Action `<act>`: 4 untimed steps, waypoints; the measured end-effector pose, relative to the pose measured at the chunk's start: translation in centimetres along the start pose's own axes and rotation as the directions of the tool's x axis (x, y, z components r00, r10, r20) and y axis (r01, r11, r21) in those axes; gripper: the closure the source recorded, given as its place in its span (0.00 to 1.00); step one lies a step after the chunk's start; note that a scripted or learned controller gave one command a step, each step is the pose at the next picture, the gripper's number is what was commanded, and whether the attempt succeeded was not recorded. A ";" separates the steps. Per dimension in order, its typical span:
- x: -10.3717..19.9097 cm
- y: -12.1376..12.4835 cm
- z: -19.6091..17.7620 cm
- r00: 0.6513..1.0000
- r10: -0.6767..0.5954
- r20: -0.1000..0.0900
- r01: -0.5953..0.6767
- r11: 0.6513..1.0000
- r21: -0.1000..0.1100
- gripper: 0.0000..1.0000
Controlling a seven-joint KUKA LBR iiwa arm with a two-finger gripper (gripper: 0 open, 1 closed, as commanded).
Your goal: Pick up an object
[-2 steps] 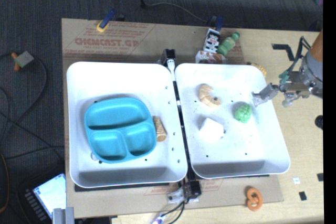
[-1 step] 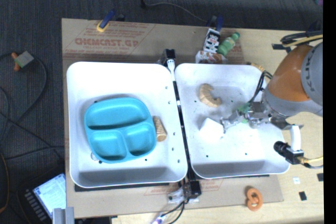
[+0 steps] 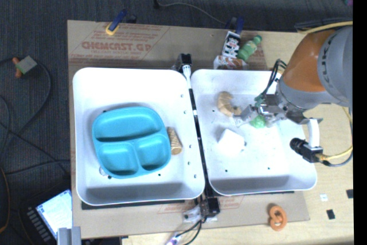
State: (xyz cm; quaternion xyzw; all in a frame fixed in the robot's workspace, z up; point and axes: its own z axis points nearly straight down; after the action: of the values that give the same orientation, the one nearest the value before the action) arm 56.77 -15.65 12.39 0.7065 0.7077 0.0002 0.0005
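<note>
The arm [image 3: 321,69] reaches in from the right over the right bin [image 3: 287,181], its orange band above the wrist lying over the bin's upper right corner. The gripper [image 3: 258,115] sits low in the upper middle of that bin, and a small green object [image 3: 259,121] shows right at its tip. Whether the fingers are parted or closed on that green piece cannot be told from this slant (the metal parts blur together there).

Just to the left of the gripper lies a tan curved piece [image 3: 227,104], close but apart from it. Below and to the left, near the bin's middle, rests a white block [image 3: 231,142], pale against the bin floor and clear of the gripper.

The left bin [image 3: 86,181] holds a blue divided tray [image 3: 131,142] with three compartments, and a small brown cork-like cylinder [image 3: 174,141] lies touching the tray's right edge.

On the bench outside the bins, an orange ring [image 3: 277,217] lies below the right bin, and a green-and-white toy [image 3: 241,50] sits above it.
</note>
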 end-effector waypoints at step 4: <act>10.2 1.2 -6.0 1.000 0.000 0.000 0.000 1.000 0.002 0.00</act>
State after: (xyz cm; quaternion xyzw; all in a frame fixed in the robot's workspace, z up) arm 57.99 -5.45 18.41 0.7067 0.7075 -0.0004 -0.0004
